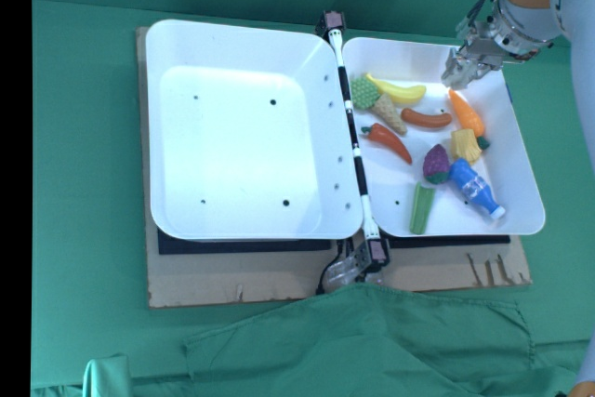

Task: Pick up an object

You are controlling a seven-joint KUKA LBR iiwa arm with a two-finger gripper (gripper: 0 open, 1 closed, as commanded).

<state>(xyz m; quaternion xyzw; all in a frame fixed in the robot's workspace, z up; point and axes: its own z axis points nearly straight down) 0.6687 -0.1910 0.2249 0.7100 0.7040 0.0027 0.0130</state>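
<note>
My gripper (460, 74) hangs over the far right part of the right bin (521, 200), just above the top end of an orange carrot (467, 113). Nothing shows between its fingers. Toy foods lie in this bin: a yellow banana (398, 91), a green-topped ice cream cone (376, 103), a brown sausage (426, 118), a red chili pepper (387, 141), a yellow block (465, 145), a purple fruit (436, 164), a blue bottle (475, 186) and a green cucumber (422, 208).
The left bin (177, 200) lies beside the right one, with a black-and-white divider rail (351, 130) between them. Both rest on cardboard (232, 288) over green cloth. A folded green cloth (372, 339) lies in front.
</note>
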